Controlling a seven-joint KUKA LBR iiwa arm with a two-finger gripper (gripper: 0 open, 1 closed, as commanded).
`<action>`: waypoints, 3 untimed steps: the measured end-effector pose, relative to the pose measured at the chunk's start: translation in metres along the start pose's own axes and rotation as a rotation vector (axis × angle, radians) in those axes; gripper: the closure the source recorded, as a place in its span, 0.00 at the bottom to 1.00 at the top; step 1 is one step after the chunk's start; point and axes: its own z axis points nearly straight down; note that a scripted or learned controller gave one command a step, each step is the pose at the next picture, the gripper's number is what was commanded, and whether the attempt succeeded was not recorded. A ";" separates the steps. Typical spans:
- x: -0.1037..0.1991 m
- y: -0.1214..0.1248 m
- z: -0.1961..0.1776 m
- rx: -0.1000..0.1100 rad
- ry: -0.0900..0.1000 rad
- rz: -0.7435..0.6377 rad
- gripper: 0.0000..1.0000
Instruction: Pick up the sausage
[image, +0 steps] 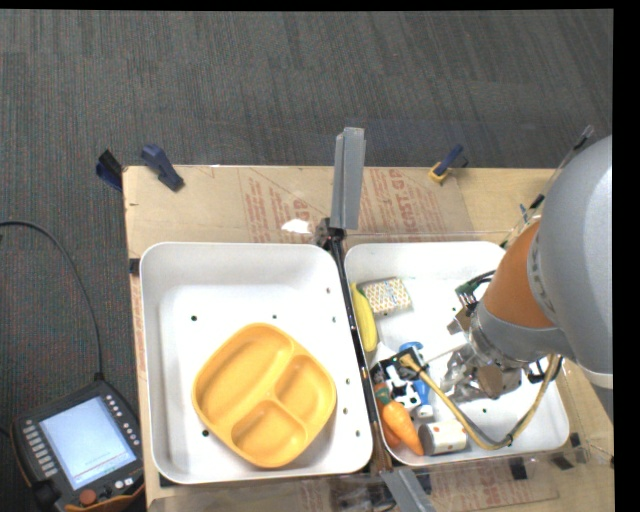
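The gripper (480, 383), its grip impossible to tell, hangs in the right bin (545, 440); carrot (400, 425), banana (365, 320) and sponge (386, 295) lie left.

Two shallow white bins: left bin (160, 300) and right bin (440, 250). One yellow three-compartment tray (265, 395) in the left bin. In the right bin: one carrot (401, 424), one banana (365, 318), one patterned sponge-like block (386, 295), and one small white block (443, 437). One pendant with a screen (75, 445) at near left.
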 end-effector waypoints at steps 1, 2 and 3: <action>-0.001 -0.001 -0.008 0.003 -0.004 -0.003 1.00; 0.028 -0.011 -0.115 -0.012 0.012 -0.023 1.00; -0.025 0.010 0.033 -0.008 0.010 -0.034 1.00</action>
